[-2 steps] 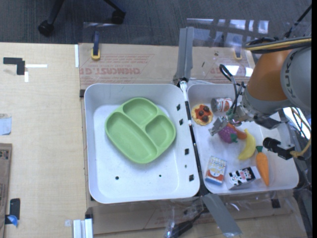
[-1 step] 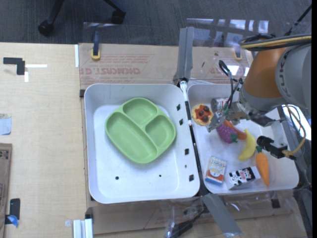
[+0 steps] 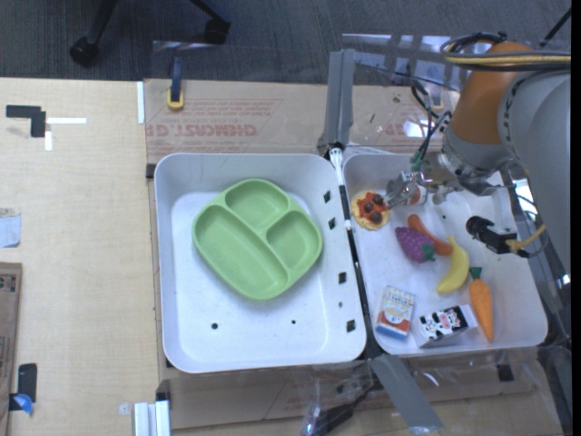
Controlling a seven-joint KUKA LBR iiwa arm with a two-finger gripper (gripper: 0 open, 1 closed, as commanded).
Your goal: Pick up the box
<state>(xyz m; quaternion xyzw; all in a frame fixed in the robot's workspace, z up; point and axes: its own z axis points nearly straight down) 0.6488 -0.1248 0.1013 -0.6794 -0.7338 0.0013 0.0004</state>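
On the left, the wooden worktop (image 3: pixel 73 243) carried the left bin (image 3: pixel 172 271), in which a green divided plate (image 3: pixel 259 237) lay flat near the middle. Just beside it stood the right bin (image 3: pixel 522 330), holding a scatter of toy food. A small pizza slice (image 3: pixel 370 209) lay near that bin's upper left corner. Below it, at the bin's near left corner, sat the box (image 3: pixel 396 312), a small white and blue carton with an orange picture on its face, and just to its right lay a black-and-white milk carton (image 3: pixel 447 324). A bunch of purple grapes (image 3: pixel 415 243), a yellow banana (image 3: pixel 453 269) and two carrots (image 3: pixel 481 308) filled the middle and right of the bin.

The arm (image 3: pixel 536 116) reached in from the right, its orange band high over the bin's far edge and its wrist bent down and leftward. The gripper (image 3: pixel 400 189) hung just right of the pizza slice; whether it was open or closed could not be told. The box lay well apart from the gripper, toward the near edge, with the grapes between them.
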